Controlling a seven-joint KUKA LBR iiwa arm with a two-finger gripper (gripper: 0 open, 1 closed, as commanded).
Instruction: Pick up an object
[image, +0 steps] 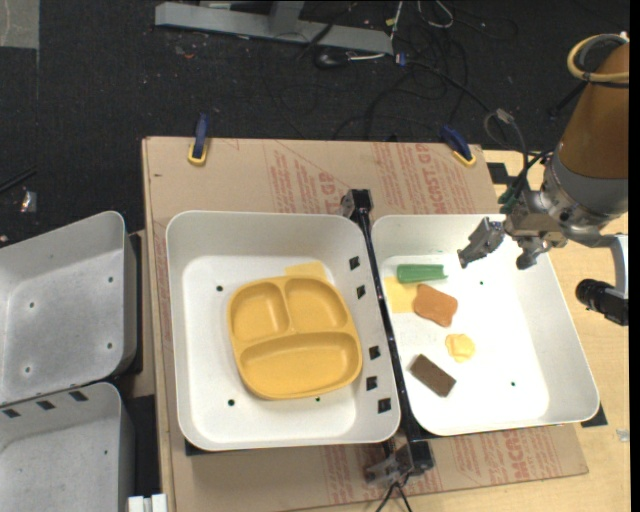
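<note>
Nothing is picked yet: the gripper (506, 247) hangs spread wide and empty above the right bin (560, 375), the green block (420, 271) and orange piece (436, 304) just below-left of it.

the grey arm (590, 150) reaches in from the right, its fingers (480, 243) spread wide apart.

Spare white bins (60, 300) lie at left of bench. Blue-yellow clamps (199, 140) hold brown board (300, 170) at far edge. Cables (400, 40) on dark floor.
</note>
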